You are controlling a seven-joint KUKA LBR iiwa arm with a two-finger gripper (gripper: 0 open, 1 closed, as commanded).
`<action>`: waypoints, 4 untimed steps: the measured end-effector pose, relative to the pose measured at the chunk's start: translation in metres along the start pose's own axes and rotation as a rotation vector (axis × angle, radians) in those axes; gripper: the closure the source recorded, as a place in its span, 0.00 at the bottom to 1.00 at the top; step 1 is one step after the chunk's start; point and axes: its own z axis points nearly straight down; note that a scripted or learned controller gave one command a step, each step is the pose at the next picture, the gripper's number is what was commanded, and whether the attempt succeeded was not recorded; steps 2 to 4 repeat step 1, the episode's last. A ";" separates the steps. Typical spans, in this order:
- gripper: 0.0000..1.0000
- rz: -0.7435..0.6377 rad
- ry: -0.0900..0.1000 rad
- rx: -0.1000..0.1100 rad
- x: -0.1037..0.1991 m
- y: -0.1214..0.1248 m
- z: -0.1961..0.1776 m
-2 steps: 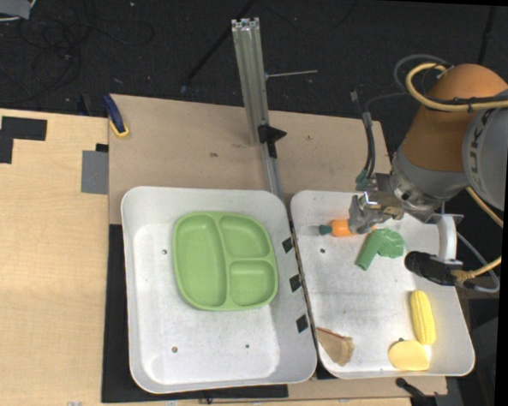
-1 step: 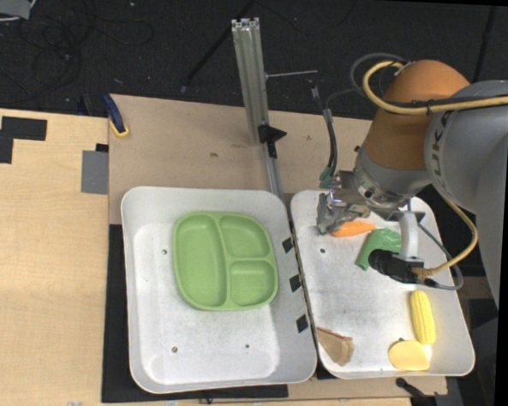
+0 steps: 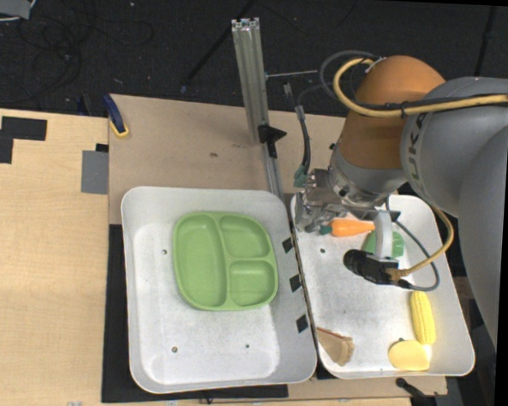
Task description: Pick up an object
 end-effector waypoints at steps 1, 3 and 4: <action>1.00 0.000 -0.001 0.002 0.052 -0.013 0.007; 1.00 0.000 -0.001 0.002 0.052 -0.013 0.007; 1.00 0.000 -0.001 0.002 0.052 -0.013 0.007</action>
